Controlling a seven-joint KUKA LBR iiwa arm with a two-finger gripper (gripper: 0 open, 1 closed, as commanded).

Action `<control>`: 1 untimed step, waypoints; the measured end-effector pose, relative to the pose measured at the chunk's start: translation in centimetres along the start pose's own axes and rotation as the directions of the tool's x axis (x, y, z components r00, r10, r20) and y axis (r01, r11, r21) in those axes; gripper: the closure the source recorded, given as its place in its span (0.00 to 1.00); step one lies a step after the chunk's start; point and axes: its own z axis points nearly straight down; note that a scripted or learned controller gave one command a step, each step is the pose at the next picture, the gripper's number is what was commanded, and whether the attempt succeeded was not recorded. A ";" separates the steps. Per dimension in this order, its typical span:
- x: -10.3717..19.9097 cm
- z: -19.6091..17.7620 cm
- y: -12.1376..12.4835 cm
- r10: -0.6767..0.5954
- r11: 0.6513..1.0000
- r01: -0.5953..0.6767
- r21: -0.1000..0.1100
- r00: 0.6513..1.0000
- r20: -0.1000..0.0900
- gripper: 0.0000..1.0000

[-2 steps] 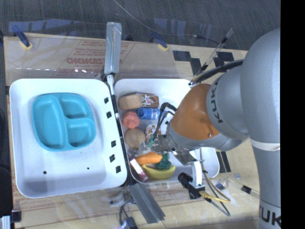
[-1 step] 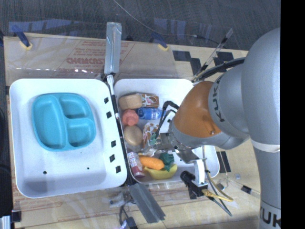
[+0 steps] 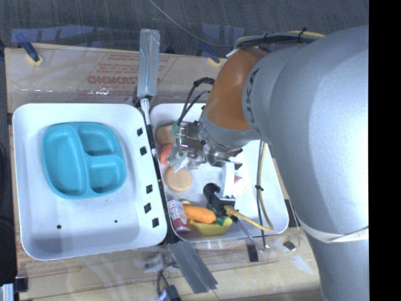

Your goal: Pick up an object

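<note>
Cardboard-topped worktop (image 3: 75, 74) w/ two white bins. Left bin (image 3: 31, 231) holds a blue divided tray (image 3: 84, 158). Right bin (image 3: 276, 212): tan round disc (image 3: 179, 180), carrot (image 3: 200, 214) on a banana (image 3: 210, 228). My claw (image 3: 182, 149) sits just above the disc; can't tell its state.

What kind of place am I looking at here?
Probably a robotics lab test bench: a grey arm reaches over two white bins, one holding toy food like a carrot, with taped cardboard beneath.
</note>
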 end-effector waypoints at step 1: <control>-0.1 0.1 0.0 0.002 1.000 -0.002 0.002 1.000 0.001 0.00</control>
